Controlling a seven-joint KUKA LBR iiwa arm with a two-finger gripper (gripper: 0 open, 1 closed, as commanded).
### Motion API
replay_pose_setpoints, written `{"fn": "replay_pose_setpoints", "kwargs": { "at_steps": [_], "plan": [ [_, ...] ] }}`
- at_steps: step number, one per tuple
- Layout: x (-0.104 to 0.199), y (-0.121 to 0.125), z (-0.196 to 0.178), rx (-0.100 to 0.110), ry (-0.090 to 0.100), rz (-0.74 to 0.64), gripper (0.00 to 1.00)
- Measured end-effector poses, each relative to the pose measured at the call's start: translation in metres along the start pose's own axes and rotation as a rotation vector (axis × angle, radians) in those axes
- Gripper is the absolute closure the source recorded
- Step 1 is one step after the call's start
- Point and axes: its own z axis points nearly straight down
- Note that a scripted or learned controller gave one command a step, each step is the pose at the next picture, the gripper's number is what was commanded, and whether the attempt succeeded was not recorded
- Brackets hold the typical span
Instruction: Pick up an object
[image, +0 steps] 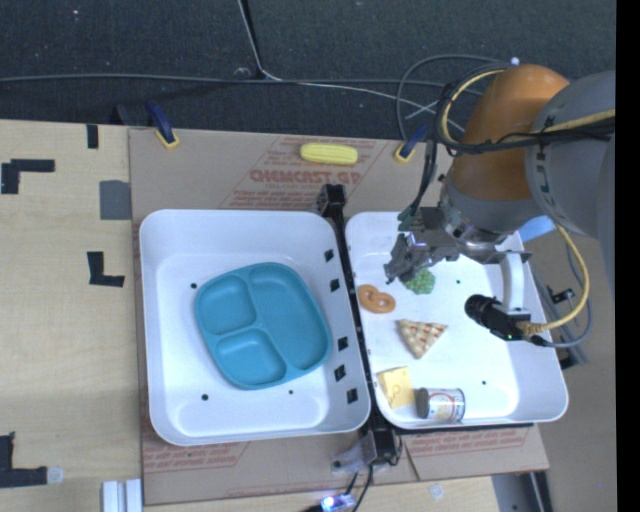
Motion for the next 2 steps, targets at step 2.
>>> {"fn": "replay_pose_setpoints", "kwargs": {
  "at_steps": [2],
  "plan": [
    [0.095, 0.033, 0.007, -0.003, 0.001, 0.0, 1.0]
  ]
}}
